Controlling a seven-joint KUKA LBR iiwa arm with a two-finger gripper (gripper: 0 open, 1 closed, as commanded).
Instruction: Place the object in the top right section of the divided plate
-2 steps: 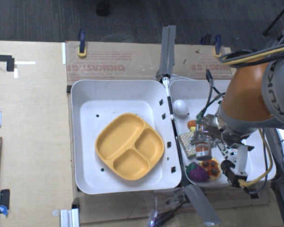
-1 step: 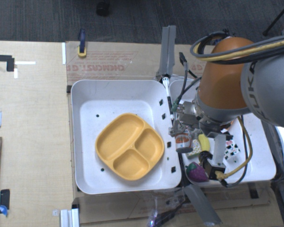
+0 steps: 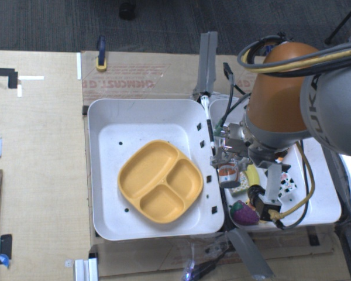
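Observation:
A yellow divided plate (image 3: 159,181) with three sections lies in the left bin (image 3: 105,117), turned at an angle, with nothing in any section. My gripper (image 3: 226,158) hangs low over the left edge of the right bin (image 3: 323,208), just right of the wall between the bins. Directly under it sits a small object with an orange-red band (image 3: 227,171); whether it is gripped is unclear. The arm's orange band and grey wrist hide much of the right bin.
In the right bin lie a purple object (image 3: 244,215), a yellow banana-like piece (image 3: 253,175) and a white piece with dark spots (image 3: 287,185). Cables loop around the wrist. A blue-handled clamp (image 3: 101,59) sits on the cardboard behind the left bin.

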